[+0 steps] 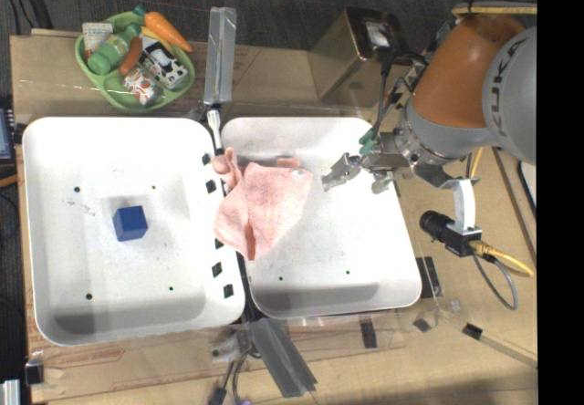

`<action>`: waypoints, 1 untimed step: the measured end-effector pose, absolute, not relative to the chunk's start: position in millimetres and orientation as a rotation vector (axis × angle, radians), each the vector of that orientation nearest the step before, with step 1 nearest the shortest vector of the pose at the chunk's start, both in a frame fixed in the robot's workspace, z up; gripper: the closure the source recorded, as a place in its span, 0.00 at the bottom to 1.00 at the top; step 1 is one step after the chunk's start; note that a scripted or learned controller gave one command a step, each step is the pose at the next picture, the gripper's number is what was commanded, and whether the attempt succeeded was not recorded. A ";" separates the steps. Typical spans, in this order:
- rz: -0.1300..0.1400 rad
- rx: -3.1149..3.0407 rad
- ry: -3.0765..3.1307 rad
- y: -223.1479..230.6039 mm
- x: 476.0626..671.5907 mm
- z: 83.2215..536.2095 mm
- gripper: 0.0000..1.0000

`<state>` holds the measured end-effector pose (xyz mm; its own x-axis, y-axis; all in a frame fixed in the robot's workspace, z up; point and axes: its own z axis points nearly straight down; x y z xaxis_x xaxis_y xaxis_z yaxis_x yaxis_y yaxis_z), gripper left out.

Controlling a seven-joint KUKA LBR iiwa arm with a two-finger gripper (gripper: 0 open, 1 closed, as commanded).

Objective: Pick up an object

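Nearest the camera, the near rim of the right bin (315, 307) sits just beside the left bin (55, 239), both shallow and white on the worktop (274, 66). Inside the left bin lies a small blue cube (130, 222), alone and well apart from the walls. A pink cloth (261, 205) is crumpled in the right bin's left part, its edge draped over the rim between the two bins. At the far left, outside the bins, a green bowl (137, 61) holds toy food, a carrot among it.

Over the right bin's far right part hangs the claw (343, 170), near the cloth's right edge but apart from it; nothing shows between its fingers, and whether they stand wide or narrow I cannot tell.

By my judgement the cloth is light, soft and limp: it should be pinched at a raised fold, and will sag and trail. The cube looks stiff and light, best taken across two opposite flat faces.
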<state>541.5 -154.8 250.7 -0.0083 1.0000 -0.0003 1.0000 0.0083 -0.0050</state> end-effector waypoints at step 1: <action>0.008 -2.072 -2.356 -90.5 578.1 135.5 0.00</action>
<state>578.1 -90.5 135.5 -0.1278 0.9918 -0.0002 0.9918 0.1278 -0.0070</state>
